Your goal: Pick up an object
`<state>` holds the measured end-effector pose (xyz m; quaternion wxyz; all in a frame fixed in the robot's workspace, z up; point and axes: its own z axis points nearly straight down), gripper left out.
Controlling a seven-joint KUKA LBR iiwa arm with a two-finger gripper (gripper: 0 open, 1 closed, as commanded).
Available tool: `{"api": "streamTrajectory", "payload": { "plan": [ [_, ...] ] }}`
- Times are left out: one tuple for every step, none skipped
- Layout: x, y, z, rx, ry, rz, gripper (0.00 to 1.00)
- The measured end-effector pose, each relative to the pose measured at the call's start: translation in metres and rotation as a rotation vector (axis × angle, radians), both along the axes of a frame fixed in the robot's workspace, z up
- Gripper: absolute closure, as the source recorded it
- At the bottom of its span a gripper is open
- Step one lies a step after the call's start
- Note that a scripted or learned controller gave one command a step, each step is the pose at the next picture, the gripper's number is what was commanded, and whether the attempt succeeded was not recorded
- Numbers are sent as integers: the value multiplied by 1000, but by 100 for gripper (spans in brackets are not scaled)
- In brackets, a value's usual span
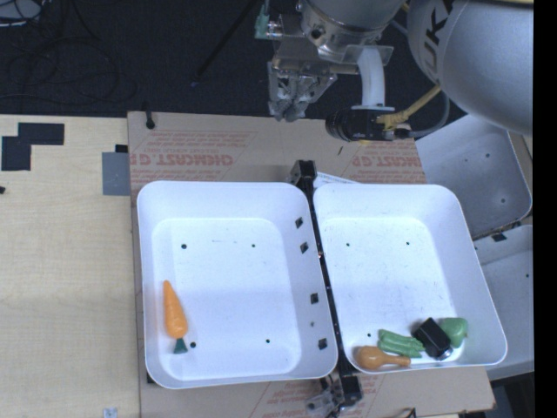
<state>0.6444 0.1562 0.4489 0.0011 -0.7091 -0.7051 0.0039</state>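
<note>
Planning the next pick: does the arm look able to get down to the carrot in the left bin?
Probably yes. The carrot lies alone near the left bin's left wall, nothing over it. The gripper hangs above the bins' far edge, so it must travel across.

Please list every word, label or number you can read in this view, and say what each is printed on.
"CHEMCRST. G" or similar, red, upside down, on the cardboard behind the left bin; exact letters uncertain.
A second red print, right of it, behind the right bin: too partial to read.
"KU", on the arm: cut off.
</note>
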Motion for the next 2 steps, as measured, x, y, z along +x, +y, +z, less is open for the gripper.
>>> {"api": "streamTrajectory", "payload": {
  "plan": [
    [-1, -78, -57, 0, 3, -1, 100],
    [-4, -88, -215, 1, 14, 4, 100]
  ]
}}
